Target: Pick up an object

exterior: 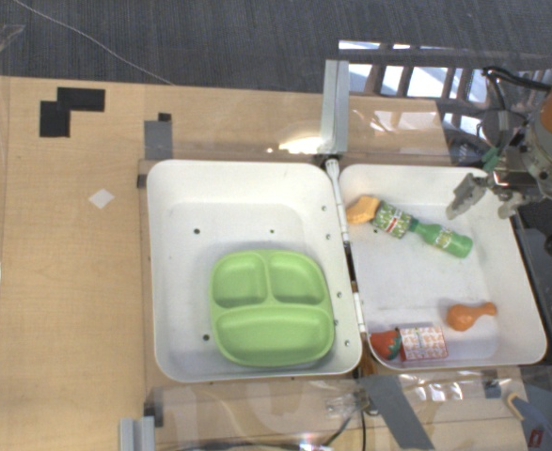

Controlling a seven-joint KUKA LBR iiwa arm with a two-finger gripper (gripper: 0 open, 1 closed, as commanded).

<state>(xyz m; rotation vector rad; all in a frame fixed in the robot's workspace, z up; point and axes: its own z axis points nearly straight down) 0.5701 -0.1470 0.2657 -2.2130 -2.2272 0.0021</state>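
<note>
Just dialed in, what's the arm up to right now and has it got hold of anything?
Nothing is held yet. The gripper hangs over the far right corner of the right bin, jaws spread, nothing between them. The nearest item is the green bottle, lying apart from it on the bin floor beside a yellow piece. An orange item and a small box lie along the near side. The left bin holds a green divided plate.

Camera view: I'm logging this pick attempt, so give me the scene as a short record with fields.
left bin: holds a green tray with three compartments
right bin: holds a green bottle, a yellow piece, an orange toy, a small box and a red piece
gripper: at the right bin's far right corner, fingers apart, nothing between them
nearest item to gripper: green bottle
pick: not yet done
</note>
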